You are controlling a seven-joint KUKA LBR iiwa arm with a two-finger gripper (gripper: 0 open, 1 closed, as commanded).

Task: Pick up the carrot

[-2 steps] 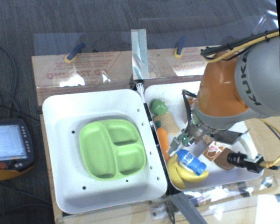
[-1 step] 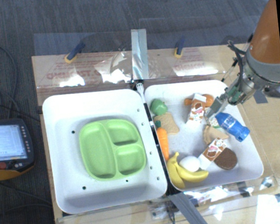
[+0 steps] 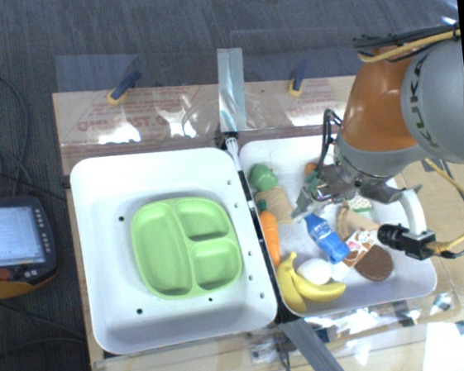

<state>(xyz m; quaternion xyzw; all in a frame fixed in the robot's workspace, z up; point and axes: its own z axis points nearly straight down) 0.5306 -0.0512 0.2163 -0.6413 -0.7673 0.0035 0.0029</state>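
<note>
Two white bins sit on the worktop, and the carrot (image 3: 269,233) lies untouched against the right bin's (image 3: 410,287) left wall, so nothing's picked yet; the claw (image 3: 322,188) hovers nearby over the clutter, can't tell its grip state.

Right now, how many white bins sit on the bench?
2: the left bin holds a green plate; the right bin holds the carrot along its left wall.
</note>
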